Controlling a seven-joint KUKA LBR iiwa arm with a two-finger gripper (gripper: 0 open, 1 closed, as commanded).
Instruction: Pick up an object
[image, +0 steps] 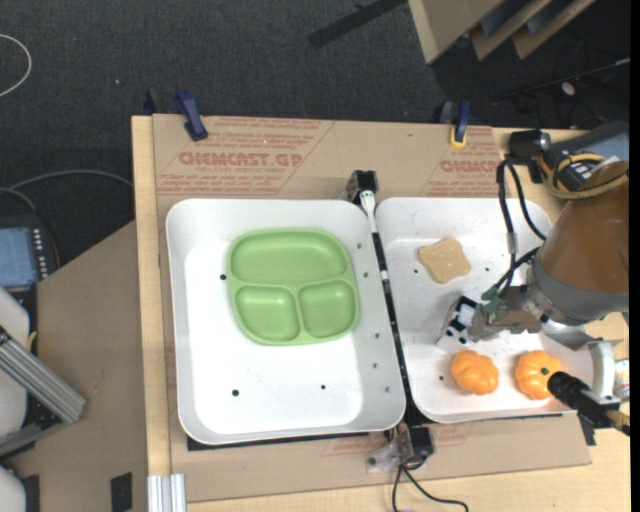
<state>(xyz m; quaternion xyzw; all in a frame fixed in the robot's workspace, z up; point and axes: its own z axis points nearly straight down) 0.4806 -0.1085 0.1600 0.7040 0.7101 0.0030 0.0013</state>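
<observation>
Two small orange pumpkins lie near the front of the right bin (425, 385): one (474, 372) toward the middle, the other (538, 374) further right. A tan, flat cracker-like piece (443, 260) rests near the back of that bin. My gripper (468, 322) hangs low over the right bin, just above and behind the nearer pumpkin, with the orange-banded wrist (590, 250) rising to its right. Nothing shows between its fingers, and their spacing is hard to make out.
The left bin (200, 330) holds a green plate (293, 285) with three compartments. A black divider strip (385, 300) runs between the bins. Black cables (515, 215) loop beside the arm over the right bin's back corner.
</observation>
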